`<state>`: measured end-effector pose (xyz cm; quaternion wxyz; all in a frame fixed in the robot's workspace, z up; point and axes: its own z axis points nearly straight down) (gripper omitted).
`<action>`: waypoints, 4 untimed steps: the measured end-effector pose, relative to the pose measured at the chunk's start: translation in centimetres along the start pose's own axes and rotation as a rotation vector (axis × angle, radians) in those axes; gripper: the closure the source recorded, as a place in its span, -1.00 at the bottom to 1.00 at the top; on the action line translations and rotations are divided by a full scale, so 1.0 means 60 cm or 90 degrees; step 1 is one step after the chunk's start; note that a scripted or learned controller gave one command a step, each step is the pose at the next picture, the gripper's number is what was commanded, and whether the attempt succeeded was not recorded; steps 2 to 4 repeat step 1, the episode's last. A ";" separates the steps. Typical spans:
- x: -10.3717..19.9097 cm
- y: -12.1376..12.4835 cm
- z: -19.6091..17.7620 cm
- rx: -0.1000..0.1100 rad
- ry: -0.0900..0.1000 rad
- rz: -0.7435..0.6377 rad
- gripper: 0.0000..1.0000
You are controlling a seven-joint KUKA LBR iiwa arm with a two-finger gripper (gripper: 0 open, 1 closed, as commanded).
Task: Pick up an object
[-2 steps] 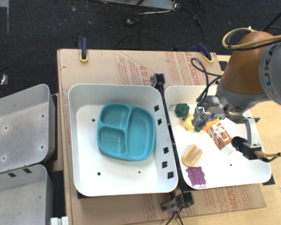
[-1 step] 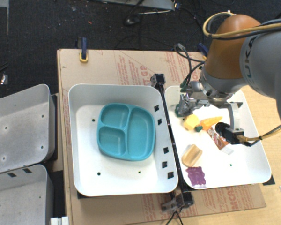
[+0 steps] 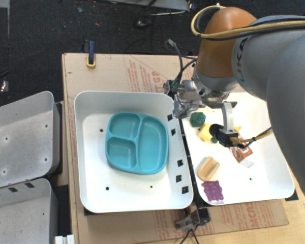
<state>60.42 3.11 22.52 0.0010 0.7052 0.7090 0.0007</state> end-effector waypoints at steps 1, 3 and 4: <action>0.061 0.049 0.008 0.000 0.000 0.001 1.00; 0.061 0.049 0.008 0.000 0.000 0.001 1.00; 0.061 0.049 0.008 0.000 0.000 0.001 1.00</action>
